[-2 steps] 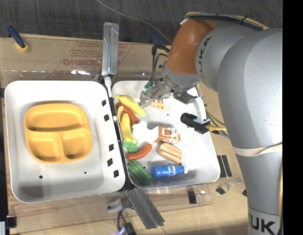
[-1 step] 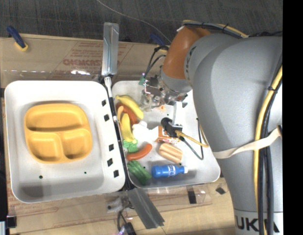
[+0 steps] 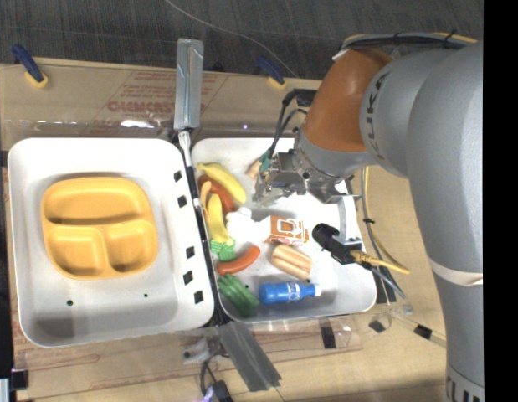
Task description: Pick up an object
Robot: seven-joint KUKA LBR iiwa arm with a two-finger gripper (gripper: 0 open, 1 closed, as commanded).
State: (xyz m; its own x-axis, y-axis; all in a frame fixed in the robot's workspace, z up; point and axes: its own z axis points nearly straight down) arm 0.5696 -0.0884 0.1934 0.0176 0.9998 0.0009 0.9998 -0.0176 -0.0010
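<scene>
My gripper (image 3: 265, 189) hangs low over the upper middle of the right bin (image 3: 359, 285), just right of a yellow banana (image 3: 223, 180). A small white piece (image 3: 244, 213) lies just below and left of the gripper's tip. Below the gripper lie an orange-and-white carton (image 3: 287, 229) and a hot dog in a bun (image 3: 292, 260). Along the bin's left wall lies a yellow corn-like piece (image 3: 215, 216) with a green end, then an orange-red sausage (image 3: 239, 260). A blue bottle (image 3: 285, 292) and a green item (image 3: 236, 292) lie at the front.
The left bin (image 3: 41, 308) holds a yellow divided tray (image 3: 98, 224). A grey divider (image 3: 188, 82) sticks up between the bins at the back. The arm's bulk covers the right bin's upper right corner.
</scene>
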